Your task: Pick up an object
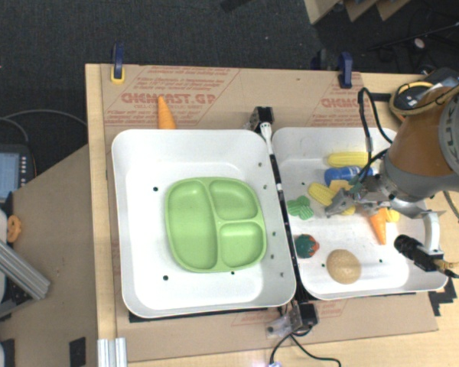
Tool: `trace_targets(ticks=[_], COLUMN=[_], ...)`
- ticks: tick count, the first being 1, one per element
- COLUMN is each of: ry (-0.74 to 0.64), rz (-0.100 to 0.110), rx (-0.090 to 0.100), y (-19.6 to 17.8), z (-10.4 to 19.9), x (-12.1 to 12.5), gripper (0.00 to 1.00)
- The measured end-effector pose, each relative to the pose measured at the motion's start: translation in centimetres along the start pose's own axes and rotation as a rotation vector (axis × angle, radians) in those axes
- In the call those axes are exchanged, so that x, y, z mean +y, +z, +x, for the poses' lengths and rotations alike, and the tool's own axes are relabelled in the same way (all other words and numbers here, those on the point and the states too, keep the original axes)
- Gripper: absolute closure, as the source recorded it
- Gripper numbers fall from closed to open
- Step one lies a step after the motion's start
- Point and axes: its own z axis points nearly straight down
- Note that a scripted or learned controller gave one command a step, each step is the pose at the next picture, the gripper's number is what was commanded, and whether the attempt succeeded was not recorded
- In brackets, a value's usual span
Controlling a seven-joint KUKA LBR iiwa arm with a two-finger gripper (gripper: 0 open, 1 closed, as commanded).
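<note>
Tool (344,202) state unclear, low beside yellow block (320,194), whose long axis runs ten to four o'clock.

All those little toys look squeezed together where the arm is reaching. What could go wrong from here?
The hand sits low among crowded pieces in the right bin: a yellow piece, a blue one and an orange carrot. It might nudge neighbours aside, or pinch two at once. The tan ball could roll if bumped.

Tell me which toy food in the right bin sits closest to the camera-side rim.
The tan potato-like lump, alone near the right bin's front edge. The red-and-green piece sits just behind it; the yellow, blue and orange pieces cluster farther back.
</note>
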Motion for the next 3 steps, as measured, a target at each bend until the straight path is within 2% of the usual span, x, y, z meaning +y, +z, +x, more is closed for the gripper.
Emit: trace_targets(ticks=[1,2,3], ry=[-0.002,-0.001,-0.007], rz=[-0.003,0.0,-0.005], rx=[0.0,0.0,0.005], y=[1.1,0.0,-9.6], z=[0.0,0.0,8.0], x=[8.6,8.4,5.5], gripper=[0.0,1.0,1.0])
